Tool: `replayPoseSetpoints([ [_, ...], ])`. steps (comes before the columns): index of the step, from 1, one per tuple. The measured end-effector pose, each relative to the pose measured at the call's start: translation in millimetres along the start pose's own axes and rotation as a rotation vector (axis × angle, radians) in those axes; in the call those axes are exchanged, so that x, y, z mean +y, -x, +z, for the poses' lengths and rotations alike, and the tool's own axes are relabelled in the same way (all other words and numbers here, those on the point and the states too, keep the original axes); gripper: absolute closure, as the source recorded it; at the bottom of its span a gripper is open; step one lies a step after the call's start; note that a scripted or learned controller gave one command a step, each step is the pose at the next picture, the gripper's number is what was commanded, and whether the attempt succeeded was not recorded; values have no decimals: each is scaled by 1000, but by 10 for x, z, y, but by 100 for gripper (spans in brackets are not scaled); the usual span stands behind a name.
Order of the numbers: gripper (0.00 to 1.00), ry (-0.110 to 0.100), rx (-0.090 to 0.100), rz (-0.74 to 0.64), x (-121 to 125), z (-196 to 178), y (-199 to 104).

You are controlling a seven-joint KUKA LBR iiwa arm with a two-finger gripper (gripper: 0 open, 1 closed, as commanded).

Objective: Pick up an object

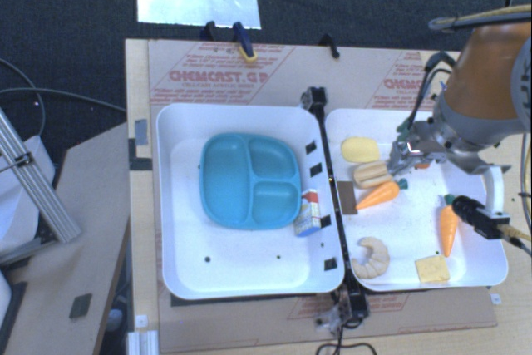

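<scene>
Gripper (400, 163): low over bread roll (371, 174) and carrot (378, 195); opening impossible to tell
Advice: centre on one item before closing

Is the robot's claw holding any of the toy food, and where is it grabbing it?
It cannot be told: the gripper sits right beside the tan bread roll and orange carrot.

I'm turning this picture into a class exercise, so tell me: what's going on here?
A grey and orange robot arm reaches in from the right over the right bin, its tool low beside a bread roll and a carrot. A lemon, croissant, second carrot and cheese lie around. The left bin holds a blue tray.
</scene>
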State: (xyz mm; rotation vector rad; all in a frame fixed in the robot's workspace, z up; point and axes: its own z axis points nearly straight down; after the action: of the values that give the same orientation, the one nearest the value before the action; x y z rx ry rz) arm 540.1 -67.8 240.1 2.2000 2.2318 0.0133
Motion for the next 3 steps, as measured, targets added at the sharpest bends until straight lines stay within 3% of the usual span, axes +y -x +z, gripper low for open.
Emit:
replayPoseSetpoints([
  [1, 100, 2, 1, -5, 12, -106, -4],
  [2, 0, 2, 1, -5, 10, -101, -4],
  [3, 0, -14, 0, 17, -51, 1553, 205],
])
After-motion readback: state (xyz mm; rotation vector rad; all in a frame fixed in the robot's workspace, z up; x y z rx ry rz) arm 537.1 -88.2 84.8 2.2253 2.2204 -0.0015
